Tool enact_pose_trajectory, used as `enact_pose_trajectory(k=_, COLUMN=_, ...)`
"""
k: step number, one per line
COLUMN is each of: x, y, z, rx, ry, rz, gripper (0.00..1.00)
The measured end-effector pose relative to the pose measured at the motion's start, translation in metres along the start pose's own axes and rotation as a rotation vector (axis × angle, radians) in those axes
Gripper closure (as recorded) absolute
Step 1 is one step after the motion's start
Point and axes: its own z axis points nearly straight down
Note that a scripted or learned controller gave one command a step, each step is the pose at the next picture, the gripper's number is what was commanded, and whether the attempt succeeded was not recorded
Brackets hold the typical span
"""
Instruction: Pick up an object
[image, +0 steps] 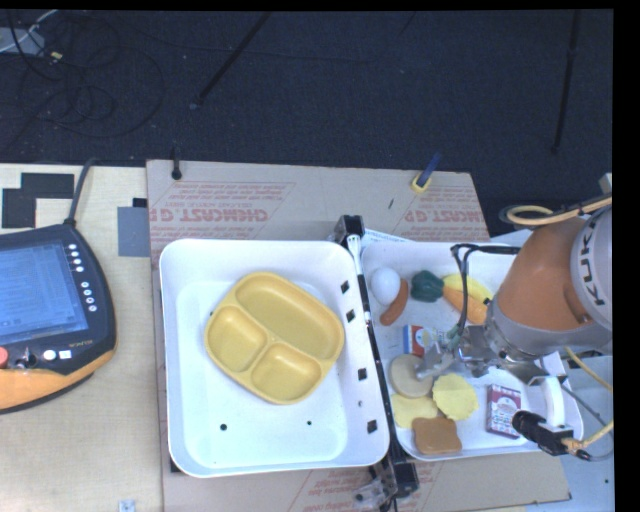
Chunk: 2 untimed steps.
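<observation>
Over the right bin (470, 447), the grey arm (545, 285) with its orange band reaches in from the right, and its gripper (437, 352) hangs low above the jumble of small things there. Whether its fingers are wide or narrow cannot be told; they are a blur of metal against the clutter, and nothing is plainly seen between them.

Just beneath and to the near side of the gripper lies a tan round disc (407, 375), and near that a yellow round piece (455, 396) and a pale yellow piece (412, 408). A brown square slab (437, 435) sits at the near edge of the bin. On the far side of the gripper are a white egg (385, 285), a brown sausage (395, 301) touching it, a dark green lump (427, 286) and an orange-and-yellow piece (465, 293), partly behind the arm. A small red-and-white box (503, 409) lies to the right, its printing too small to read.

The left bin (190, 400) holds a yellow divided plate (274, 336) with three compartments. Both bins stand on a cardboard sheet (300, 200) printed in red with "CHEMCAST GP", seen upside down. At the far left rests a handheld control pad (45, 310) with a blue screen.
</observation>
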Motion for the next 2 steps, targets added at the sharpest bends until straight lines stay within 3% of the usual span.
enact_pose_trajectory(k=1, x=0.032, y=-0.034, z=0.012, rx=-0.015, ry=-0.006, rz=0.004, gripper=0.0)
enact_pose_trajectory(k=2, x=0.047, y=0.018, z=0.013, rx=-0.006, ry=-0.003, rz=0.0, gripper=0.0)
